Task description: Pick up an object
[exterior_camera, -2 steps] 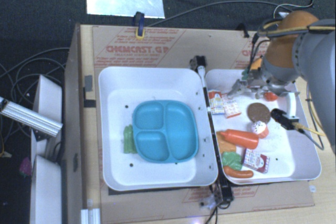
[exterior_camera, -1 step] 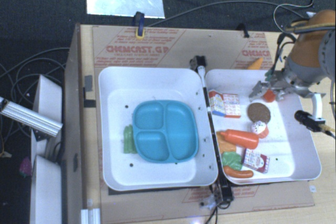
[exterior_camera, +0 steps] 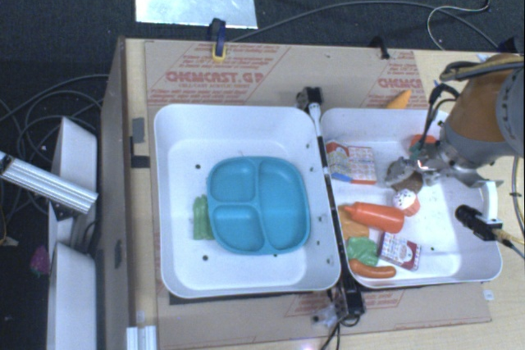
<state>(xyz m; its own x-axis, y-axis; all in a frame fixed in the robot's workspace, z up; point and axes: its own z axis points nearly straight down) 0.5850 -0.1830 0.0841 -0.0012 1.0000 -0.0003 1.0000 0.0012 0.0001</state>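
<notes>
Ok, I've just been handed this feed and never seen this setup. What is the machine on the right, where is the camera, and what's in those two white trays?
One camera looks down at a slant on a bench. The grey arm with the orange band is a robot reaching in from the right; its gripper hangs low over the right bin. I cannot tell whether it holds anything. The left bin has a blue divided plate with a green piece beside it. The right bin holds small toys: an orange bottle, a printed packet, a red carton.
</notes>
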